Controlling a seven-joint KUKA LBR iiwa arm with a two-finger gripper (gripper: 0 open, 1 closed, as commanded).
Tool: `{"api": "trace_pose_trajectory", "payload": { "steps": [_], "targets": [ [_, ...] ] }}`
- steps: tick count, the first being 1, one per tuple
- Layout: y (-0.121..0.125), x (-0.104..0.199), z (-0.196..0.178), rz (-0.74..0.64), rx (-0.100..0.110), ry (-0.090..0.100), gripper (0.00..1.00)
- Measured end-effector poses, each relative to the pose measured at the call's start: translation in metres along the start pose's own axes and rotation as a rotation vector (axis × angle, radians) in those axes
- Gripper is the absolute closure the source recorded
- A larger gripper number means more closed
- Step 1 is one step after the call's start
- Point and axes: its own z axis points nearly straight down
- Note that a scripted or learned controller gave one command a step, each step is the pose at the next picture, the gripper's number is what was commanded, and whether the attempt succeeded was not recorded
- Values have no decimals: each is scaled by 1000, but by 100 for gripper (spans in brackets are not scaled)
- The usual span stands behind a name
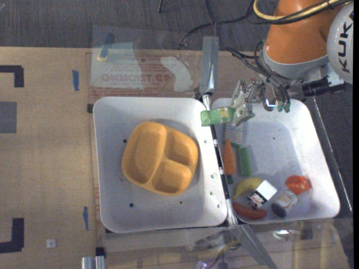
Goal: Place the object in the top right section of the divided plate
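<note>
The right bin (pixel 322 203) has a pile of small things at its front edge: a red sausage-shaped thing (pixel 249 210), a yellow lemon (pixel 247 186), a small white box (pixel 262 194), a grey little jar (pixel 284 203) and a red tomato (pixel 298 184); further back from that pile lie an orange carrot (pixel 229 157) and a green stick (pixel 245 161), side by side, close to the wall between the bins.

The left bin (pixel 109 150) holds the yellow divided plate (pixel 160 158); the plate sits near the middle of that bin, turned a little, with three sections.

The arm (pixel 297 21) comes in from the back right, behind the right bin; its big orange part hangs over the back corner of that bin, with black and yellow cables around it; the wrist points down and toward the plate's side.

The gripper (pixel 244 106) is low over the back left corner of the right bin; its fingers pinch a green object (pixel 217 116); that green object sticks out sideways, across the wall between the bins, just behind and to the right of the plate; it does not touch the plate.
</note>
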Motion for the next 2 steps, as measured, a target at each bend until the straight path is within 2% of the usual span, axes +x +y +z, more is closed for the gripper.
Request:
{"api": "trace_pose_trajectory", "payload": {
  "steps": [1, 2],
  "targets": [
    [-45, 30, 33, -246, -1, 4, 100],
    [43, 89, 3, -326, -2, 5, 100]
  ]
}}
